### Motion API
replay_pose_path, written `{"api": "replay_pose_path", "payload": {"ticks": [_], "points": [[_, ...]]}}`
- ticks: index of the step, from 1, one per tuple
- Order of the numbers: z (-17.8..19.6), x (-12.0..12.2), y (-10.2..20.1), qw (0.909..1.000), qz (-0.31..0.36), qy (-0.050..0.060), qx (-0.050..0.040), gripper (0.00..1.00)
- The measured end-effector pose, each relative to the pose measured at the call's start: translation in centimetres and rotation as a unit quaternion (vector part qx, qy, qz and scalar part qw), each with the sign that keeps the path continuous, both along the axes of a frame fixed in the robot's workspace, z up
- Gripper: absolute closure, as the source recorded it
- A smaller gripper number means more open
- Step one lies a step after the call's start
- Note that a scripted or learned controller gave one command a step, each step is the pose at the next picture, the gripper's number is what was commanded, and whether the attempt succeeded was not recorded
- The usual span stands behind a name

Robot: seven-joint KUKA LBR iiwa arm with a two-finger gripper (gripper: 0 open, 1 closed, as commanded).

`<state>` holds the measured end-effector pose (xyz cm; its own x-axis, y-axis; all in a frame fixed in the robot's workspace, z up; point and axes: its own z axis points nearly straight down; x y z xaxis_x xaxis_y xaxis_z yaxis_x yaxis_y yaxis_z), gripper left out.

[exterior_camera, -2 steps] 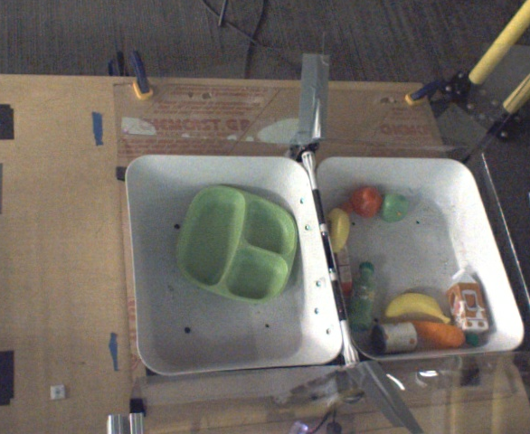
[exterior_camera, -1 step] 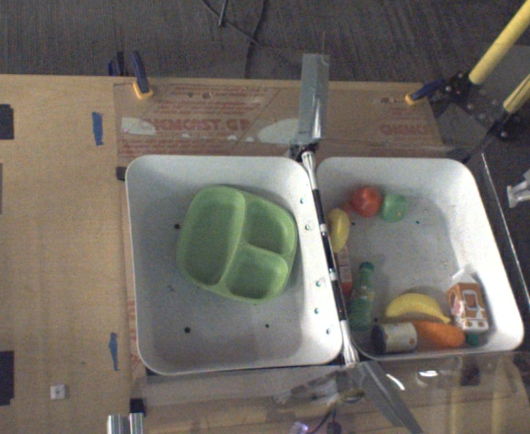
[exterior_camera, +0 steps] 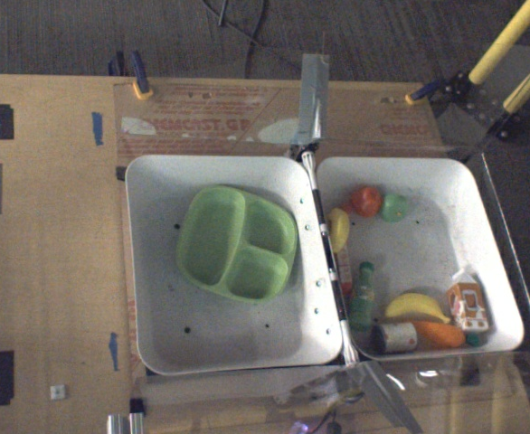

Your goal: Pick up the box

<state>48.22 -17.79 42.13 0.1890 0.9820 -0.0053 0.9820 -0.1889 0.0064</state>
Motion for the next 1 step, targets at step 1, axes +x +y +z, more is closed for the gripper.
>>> {"api": "replay_pose_path", "payload": {"ticks": [1], "points": [[-0.03, 0.01, 0.02, 1.0, 0.0, 0.0, 0.0, 0.0]]}}
